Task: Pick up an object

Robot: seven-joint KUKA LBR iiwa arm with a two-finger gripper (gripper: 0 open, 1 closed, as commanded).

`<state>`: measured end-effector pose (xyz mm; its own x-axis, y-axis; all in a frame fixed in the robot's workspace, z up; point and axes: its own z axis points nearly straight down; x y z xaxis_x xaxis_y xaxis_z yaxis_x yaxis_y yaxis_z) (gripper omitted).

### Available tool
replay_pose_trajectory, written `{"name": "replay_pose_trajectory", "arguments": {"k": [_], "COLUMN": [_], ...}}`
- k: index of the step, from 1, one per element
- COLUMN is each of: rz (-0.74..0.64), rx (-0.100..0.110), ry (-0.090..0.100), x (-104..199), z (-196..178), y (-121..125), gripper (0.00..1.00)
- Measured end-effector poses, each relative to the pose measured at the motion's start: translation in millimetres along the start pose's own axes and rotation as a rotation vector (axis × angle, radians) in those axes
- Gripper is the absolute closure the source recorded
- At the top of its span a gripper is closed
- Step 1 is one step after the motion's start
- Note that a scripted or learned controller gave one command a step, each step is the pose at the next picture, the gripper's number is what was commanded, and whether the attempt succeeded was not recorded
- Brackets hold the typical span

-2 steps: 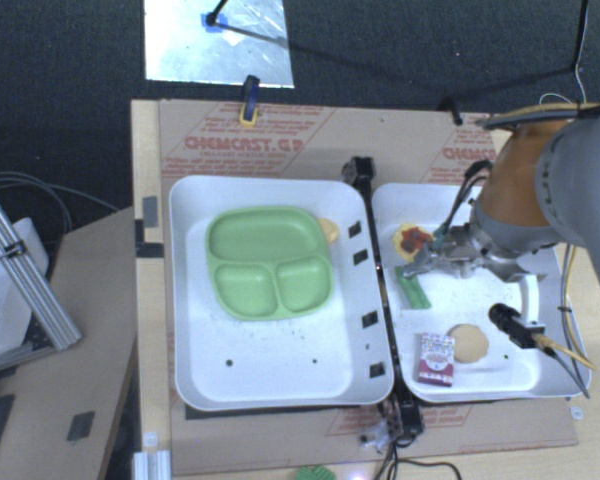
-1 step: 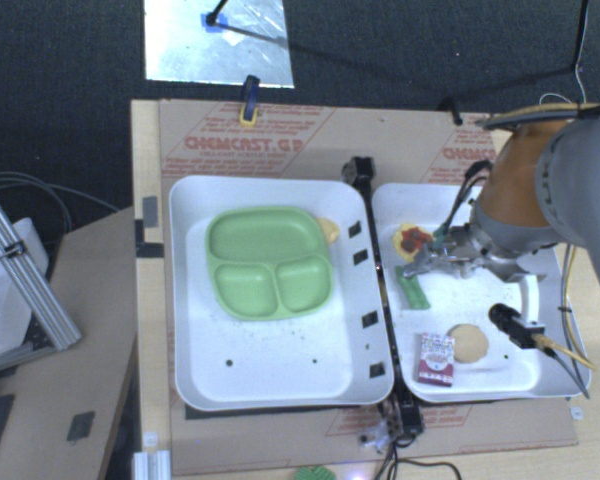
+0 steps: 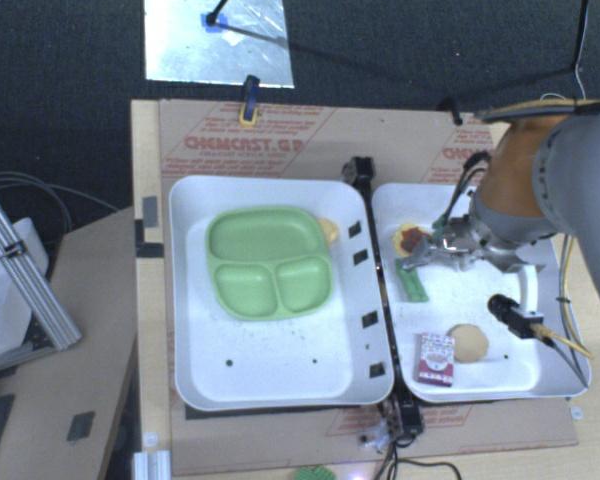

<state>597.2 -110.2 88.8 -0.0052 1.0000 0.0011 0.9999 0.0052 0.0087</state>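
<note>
The end effector (image 3: 412, 261) hovered just above the green stick (image 3: 412, 284) in the right bin (image 3: 550, 383); its grip I couldn't tell.

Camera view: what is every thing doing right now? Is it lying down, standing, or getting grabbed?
Green tray: lying flat in the left bin.
Yellow thing: tucked against the tray's right edge.
Green stick: lying flat in the right bin, below the claw.
Red and yellow thing: lying beside the claw's tip.
Red and white box: lying flat.
Tan round thing: resting, touching the box.
Claw: low in the right bin.
</note>
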Motion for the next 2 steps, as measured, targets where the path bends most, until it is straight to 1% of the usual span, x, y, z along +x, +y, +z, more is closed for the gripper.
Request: {"name": "replay_pose_trajectory", "arguments": {"k": [1,2], "rz": [0.0,-0.001], "rx": [0.0,0.0], "ry": [-0.001,-0.001], "x": [0.1,4.0], "z": [0.0,0.3], "y": [5.3,17.7], "gripper": [0.0,0.0]}}
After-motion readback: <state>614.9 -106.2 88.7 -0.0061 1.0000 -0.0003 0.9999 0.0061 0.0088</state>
